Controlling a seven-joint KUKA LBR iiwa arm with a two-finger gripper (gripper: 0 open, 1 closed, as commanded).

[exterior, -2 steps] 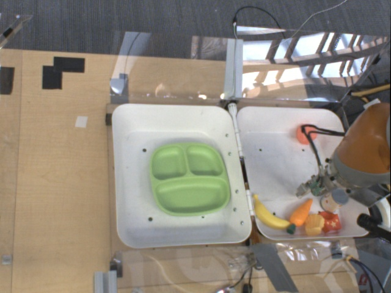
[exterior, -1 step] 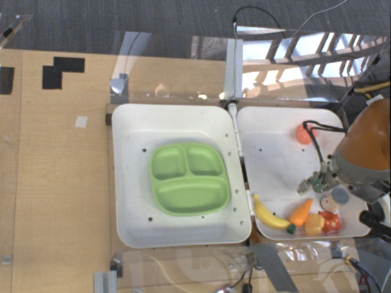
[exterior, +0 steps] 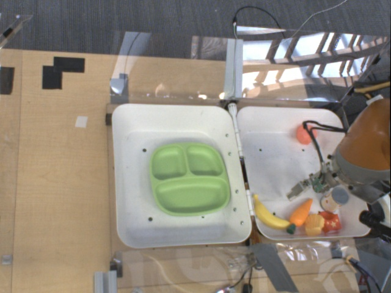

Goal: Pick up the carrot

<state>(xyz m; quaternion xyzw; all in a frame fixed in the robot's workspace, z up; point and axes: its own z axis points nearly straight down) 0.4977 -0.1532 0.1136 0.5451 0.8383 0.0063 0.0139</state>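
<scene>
A: Nearest the camera, the carrot (exterior: 300, 213) is seen lying in the right bin (exterior: 275, 140), between banana (exterior: 270, 214) and a yellow toy (exterior: 314, 224).

B: The jaws (exterior: 300, 189) are held parted just above it, nothing grasped, presumably for descent.

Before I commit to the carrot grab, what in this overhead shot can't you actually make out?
- Gripper in camera view: too small and blurred to tell how the fingers stand.
- Red item beside the carrot: partly covered by the yellow piece, identity unclear.
- Arm: cut off by the right edge.
</scene>
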